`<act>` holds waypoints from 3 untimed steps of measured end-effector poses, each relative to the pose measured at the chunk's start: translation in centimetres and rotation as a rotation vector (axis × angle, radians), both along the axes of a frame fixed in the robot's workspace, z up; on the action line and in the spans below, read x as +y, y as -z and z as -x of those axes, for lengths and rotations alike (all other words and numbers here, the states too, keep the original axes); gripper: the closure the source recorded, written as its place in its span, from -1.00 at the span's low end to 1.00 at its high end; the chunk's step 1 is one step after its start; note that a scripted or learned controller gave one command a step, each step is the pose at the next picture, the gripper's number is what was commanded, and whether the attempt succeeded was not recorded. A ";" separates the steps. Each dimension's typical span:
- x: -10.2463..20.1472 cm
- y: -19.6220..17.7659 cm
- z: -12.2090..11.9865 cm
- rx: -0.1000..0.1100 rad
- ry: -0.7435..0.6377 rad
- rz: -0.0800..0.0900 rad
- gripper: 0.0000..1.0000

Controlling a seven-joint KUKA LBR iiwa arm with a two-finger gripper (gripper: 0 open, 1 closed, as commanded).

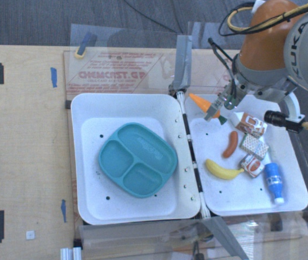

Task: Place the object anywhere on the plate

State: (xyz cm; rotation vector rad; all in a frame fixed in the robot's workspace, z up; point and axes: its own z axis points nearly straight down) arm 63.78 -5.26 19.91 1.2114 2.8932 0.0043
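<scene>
Reaching for the carrot, plate not yet served

Lying against the upper left rim of the right bin (300,196), the orange carrot (199,101) looks like the object in play, since the gripper (215,113) sits just at its lower right end. Its dark fingers (212,114) point down toward the carrot's tip, but whether they are spread or pinching it I cannot tell; the tips blur into the carrot and the rim. Around it, in the same bin, lie a sausage (230,144), a banana (223,170), three small cartons (250,125) and a blue bottle (273,181). The teal plate (137,159), with three compartments, rests in the left bin (83,199) well apart from the carrot and carries nothing. By my reading the task is at its start: a grasp is unconfirmed, and the lift, the crossing over the divider and the release all remain.
</scene>
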 end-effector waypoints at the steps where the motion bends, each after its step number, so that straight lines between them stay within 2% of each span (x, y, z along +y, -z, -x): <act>1: 4.4 1.3 6.9 0.004 -0.584 0.001 1.00; 2: 7.9 1.4 10.4 0.004 -0.763 0.002 1.00; 3: 7.8 1.4 10.4 0.003 -0.761 0.001 -1.00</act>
